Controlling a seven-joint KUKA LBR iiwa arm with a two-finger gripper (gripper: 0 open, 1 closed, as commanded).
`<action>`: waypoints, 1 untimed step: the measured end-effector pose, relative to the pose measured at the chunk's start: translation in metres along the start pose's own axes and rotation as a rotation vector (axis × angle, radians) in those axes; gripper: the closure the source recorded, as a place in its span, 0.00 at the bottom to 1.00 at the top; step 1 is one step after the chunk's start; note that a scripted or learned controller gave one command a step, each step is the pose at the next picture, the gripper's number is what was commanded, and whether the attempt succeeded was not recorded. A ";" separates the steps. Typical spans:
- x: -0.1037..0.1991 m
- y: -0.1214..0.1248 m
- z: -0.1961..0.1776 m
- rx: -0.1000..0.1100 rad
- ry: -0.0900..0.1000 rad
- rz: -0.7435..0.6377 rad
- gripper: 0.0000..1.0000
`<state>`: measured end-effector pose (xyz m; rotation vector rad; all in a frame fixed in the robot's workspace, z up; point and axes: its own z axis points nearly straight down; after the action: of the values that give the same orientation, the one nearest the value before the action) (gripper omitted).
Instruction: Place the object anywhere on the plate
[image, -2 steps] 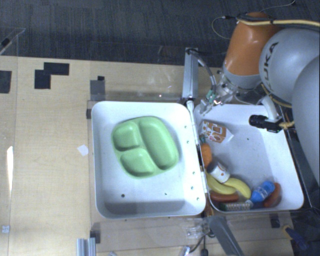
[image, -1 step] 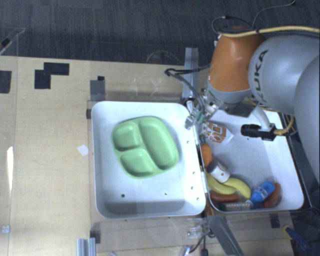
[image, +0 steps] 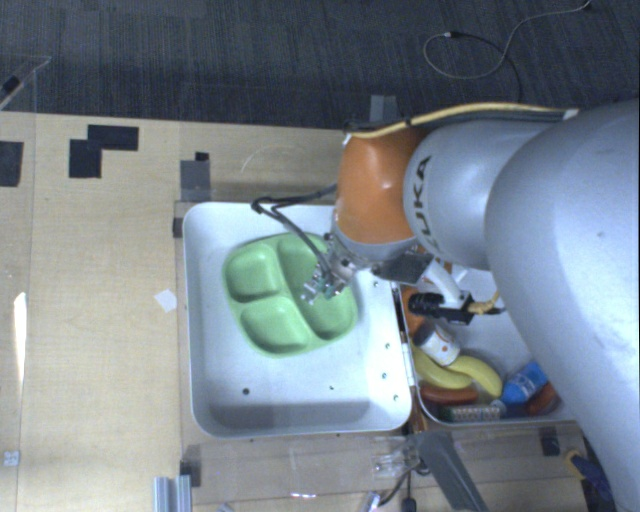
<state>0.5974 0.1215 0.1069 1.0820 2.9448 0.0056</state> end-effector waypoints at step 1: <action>-0.009 0.065 -0.110 -0.004 -0.003 -0.189 1.00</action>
<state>0.6463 0.1648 0.2173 0.7981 3.0291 0.0088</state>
